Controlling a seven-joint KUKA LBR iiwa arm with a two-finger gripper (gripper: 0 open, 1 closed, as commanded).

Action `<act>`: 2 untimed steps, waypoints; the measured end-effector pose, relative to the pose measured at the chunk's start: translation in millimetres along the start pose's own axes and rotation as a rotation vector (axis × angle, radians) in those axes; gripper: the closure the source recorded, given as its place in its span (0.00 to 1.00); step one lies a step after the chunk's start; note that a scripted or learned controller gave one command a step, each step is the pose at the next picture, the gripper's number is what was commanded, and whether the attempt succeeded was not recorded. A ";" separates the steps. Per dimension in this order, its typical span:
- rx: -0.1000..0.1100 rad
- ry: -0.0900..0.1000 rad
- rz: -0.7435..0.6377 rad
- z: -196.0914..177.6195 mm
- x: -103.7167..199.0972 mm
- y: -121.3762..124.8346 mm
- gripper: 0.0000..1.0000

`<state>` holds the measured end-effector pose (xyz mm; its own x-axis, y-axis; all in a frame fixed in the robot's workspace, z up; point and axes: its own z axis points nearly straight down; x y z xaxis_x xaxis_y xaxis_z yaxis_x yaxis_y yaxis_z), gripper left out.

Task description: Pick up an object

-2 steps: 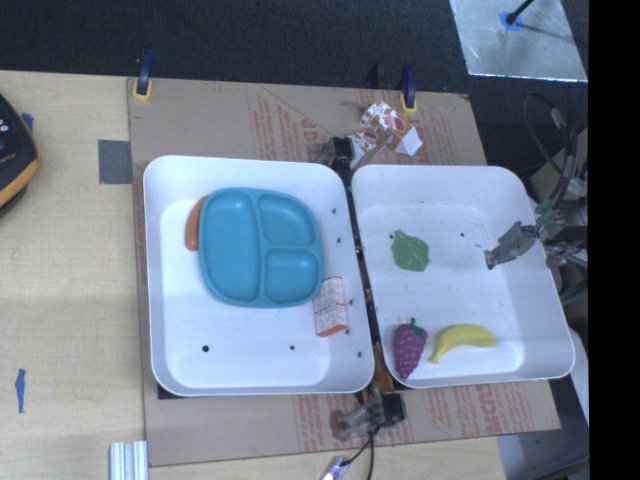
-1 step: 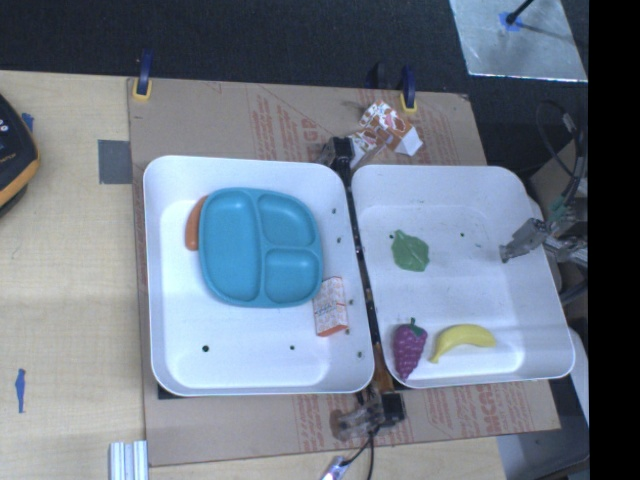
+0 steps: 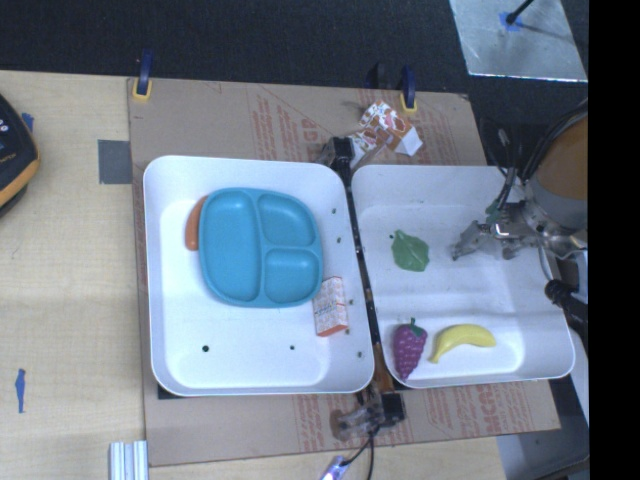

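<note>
Wooden tabletop (image 3: 70, 298) carrying a brown cardboard sheet (image 3: 450, 423), on which two shallow white bins stand side by side, touching along their inner edges. Left bin (image 3: 250, 368): a blue divided plate (image 3: 260, 246) lies in the upper middle, partly covering an orange object (image 3: 191, 224) that shows at the plate's left rim; a small printed carton (image 3: 330, 306) lies just beside the plate's lower right corner, near the bin's right wall. Right bin (image 3: 480, 298): a green leaf-shaped piece (image 3: 410, 251) lies alone in the upper left area; a purple bunch of grapes (image 3: 407, 348) and a yellow banana (image 3: 462, 339) lie close together along the lower wall, grapes to the left. Arm (image 3: 565, 168), with its orange band, enters from the right edge of the view. Tool (image 3: 482, 244) is placed over the upper right part of the right bin, well apart from the banana and grapes and to the right of the green piece, with bare bin floor between them; its two fingers are spread and nothing lies between them. Crumpled wrapper (image 3: 385, 128) rests on the cardboard above the bins. Dark carpeted floor (image 3: 250, 18) lies beyond the tabletop.
</note>
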<state>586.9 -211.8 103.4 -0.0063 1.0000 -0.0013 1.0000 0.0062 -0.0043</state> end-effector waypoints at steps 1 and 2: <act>-0.003 0.002 0.002 -91.7 77.9 42.7 0.00; 0.000 0.000 0.001 12.1 86.9 -7.9 0.00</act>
<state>578.4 -124.9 91.3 -0.0052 1.0000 -0.0010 1.0000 0.0052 -0.0047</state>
